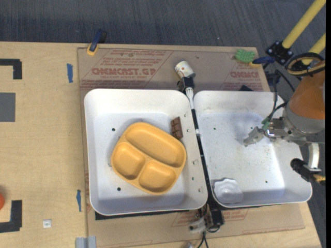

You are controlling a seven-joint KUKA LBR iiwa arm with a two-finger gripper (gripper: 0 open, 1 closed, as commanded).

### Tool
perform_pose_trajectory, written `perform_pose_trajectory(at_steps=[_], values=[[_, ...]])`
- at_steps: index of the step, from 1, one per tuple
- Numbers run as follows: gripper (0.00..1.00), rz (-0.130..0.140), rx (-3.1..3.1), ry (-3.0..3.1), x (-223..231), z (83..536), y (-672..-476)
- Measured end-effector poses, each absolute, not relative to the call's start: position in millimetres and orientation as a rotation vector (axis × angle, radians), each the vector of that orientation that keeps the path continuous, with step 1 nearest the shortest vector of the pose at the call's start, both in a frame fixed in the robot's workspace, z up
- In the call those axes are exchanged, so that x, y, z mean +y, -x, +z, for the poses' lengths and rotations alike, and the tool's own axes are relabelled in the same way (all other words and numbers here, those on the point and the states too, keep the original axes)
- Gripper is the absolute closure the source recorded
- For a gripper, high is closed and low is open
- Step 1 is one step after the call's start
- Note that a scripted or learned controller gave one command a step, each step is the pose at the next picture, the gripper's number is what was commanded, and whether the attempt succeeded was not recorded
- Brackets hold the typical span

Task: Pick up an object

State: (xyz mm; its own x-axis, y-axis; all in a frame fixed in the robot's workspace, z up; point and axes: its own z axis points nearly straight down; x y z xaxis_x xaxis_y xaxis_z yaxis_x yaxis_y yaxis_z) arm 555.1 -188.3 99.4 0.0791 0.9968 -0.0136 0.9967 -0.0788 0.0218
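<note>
A yellow three-compartment plate lies tilted in the middle of the left bin. A small brown bar rests just beyond the plate's far right edge, close to the wall between the bins. A clear, pale plastic piece sits in the near left corner of the right bin. My gripper hangs low over the middle right of the right bin and points left, well apart from the plastic piece. I see nothing held in it.
The arm's orange band and grey wrist cover the right bin's right side. A white-and-black fixture stands behind the wall between the bins. A green item and a yellow pole are at the back right.
</note>
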Motion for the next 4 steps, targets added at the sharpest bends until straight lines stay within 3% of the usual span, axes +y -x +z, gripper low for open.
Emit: perform_pose_trajectory(at_steps=[1,2,3,4], values=[[0.00,0.002,2.302,-2.135,-158,85,-609.8],[0.00,0.001,2.298,-2.143,-119,85,-549.2],[0.00,-0.001,2.290,-2.153,-140,85,-479.5],[0.00,0.001,1.749,-2.610,-100,134,-491.6]])
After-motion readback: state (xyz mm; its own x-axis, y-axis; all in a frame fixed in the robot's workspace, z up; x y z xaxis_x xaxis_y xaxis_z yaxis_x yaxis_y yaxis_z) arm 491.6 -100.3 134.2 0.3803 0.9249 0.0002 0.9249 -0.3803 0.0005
